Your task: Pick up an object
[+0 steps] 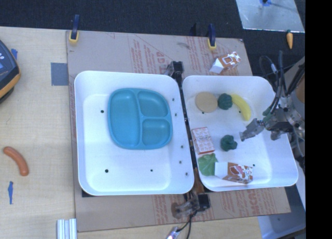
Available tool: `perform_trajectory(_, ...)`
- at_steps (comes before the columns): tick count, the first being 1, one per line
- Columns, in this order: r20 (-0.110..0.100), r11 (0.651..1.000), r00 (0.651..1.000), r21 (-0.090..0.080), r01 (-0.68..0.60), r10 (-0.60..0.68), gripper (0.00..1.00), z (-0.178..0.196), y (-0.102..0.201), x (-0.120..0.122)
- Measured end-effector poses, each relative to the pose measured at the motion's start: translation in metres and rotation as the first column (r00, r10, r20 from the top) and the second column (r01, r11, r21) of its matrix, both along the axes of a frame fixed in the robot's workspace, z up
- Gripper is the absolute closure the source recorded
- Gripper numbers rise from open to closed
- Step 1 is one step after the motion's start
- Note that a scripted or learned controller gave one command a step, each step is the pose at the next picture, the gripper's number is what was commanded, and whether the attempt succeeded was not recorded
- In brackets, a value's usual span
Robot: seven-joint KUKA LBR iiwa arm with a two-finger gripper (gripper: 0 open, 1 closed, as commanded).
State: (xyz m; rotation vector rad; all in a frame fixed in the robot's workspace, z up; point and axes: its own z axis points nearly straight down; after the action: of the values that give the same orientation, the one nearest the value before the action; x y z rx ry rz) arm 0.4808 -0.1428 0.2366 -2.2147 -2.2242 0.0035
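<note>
Arm: reaching in low from the right, over the right bin (pixel 282 173).
Gripper (pixel 253 129): angled left across the bin floor, nothing between its fingers; whether they're spread or closed, can't tell.
Green ball (pixel 228 142): just left of the tips and slightly below, apart.
Banana (pixel 241 106): above the claw, near.
Dark green ball (pixel 225 101), tan disc (pixel 206 102): up-left of it.
Blue divided plate (pixel 140 118): left bin (pixel 93 181), well away.
</note>
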Motion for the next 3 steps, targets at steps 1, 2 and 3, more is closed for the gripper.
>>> perform_trajectory(1,-0.002,1.0,1.0,-0.002,-0.001,0.001,0.0,-0.127,-0.007,0.126)
perform_trajectory(2,0.0,1.0,1.0,0.0,0.0,0.0,0.0,-0.145,0.015,0.175)
perform_trajectory(3,-0.001,1.0,1.0,-0.001,-0.003,0.003,1.0,-0.134,0.015,0.176)
